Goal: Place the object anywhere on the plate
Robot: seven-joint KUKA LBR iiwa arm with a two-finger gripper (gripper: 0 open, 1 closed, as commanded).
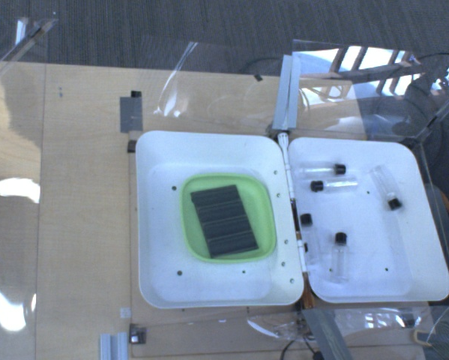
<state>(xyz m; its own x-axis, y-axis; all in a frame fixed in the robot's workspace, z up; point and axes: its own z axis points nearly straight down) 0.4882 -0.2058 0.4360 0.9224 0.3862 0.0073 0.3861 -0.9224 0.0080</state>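
the left bin [157, 276] holds a green square plate [264, 201], and a dark ridged rectangular block [223, 221] lies on the plate, tilted a little. in the right bin [426, 276], well apart from the plate, several clear vials with black caps [339, 254] lie scattered, some flat.

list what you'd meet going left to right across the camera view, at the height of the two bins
wooden bench → left white bin → green plate with a dark ribbed block on it → right white bin holding clear vials with black caps
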